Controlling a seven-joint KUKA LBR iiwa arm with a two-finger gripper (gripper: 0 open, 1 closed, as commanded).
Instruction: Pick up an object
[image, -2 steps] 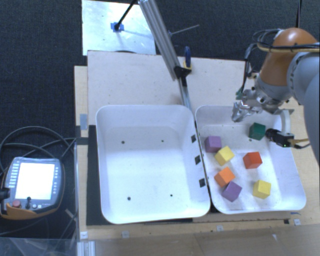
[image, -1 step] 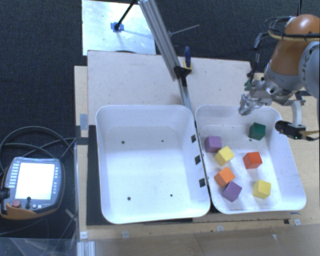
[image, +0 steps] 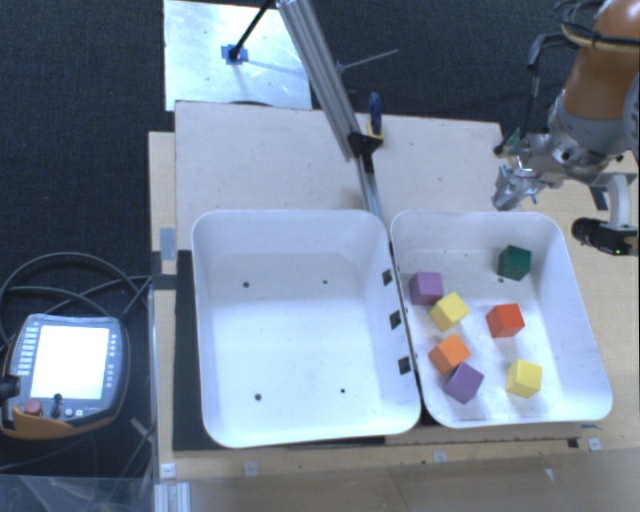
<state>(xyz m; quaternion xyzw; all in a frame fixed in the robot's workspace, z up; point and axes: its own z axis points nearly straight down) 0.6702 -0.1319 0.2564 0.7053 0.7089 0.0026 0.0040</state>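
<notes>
Poised above the right bin's (image: 585, 330) far rim near the green cube (image: 514, 262), the hand (image: 512, 190), grip state unreadable, risks striking that rim.

There are two shallow white plastic bins on the bench, the left white bin (image: 290, 330) and the right white bin (image: 575, 300). Seven small blocks lie in the right one: two purple blocks, one near the top left (image: 426, 287) and one near the bottom (image: 464, 382); two yellow blocks, one in the middle (image: 449, 310) and one low on the right (image: 523, 378); one orange block (image: 449, 353); one red-orange block (image: 505, 320); and one dark green block (image: 514, 262). There is also one grey handheld screen pad with an orange edge (image: 62, 375) and one robot arm gripper (image: 512, 188).
</notes>
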